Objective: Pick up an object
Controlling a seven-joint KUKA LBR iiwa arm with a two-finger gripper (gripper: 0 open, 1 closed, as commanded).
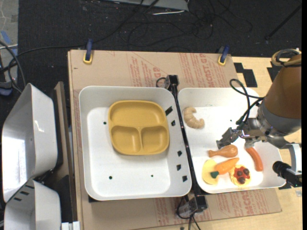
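Gripper (229, 139) hangs low over the right bin (216, 96), near its right edge; whether it is parted or closed cannot be told. Just below it lies a chicken drumstick (224, 152), with a carrot (225, 166) on a yellow piece (207, 169) towards the bin's near edge. A red sausage (254, 158) lies beside them, and a croissant (194, 118) sits near the left edge. In the left bin (91, 143) rests a yellow divided plate (138, 127). Both bins stand on a cardboard-covered bench (144, 66) above dark floor.

Cardboard sheet (201, 63) under the bins: red printed lettering, upside down and partly covered; wording apparently not legible.
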